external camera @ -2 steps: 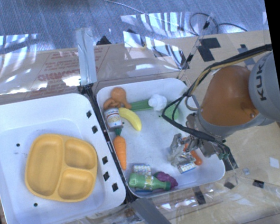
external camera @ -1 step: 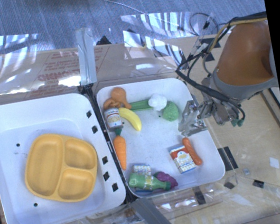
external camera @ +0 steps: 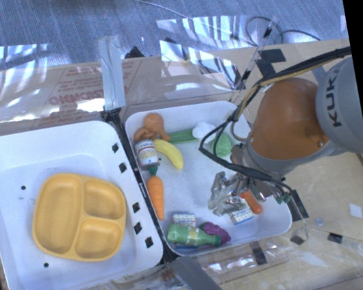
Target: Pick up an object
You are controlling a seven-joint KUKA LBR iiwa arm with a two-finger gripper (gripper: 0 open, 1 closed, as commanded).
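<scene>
My gripper hangs low over the right bin, near its right side. Just to its right lie a small orange-red piece and a small white labelled box. Along the bin's left side I see a banana, a carrot, a small bottle and an orange figure. A green bottle and a purple item lie at the front edge. A green object sits partly under the arm.
The left bin holds a yellow divided plate. Cables run across the arm's orange band. Cardboard and tape lie behind both bins. A white item and a green stick rest near the right bin's back wall.
</scene>
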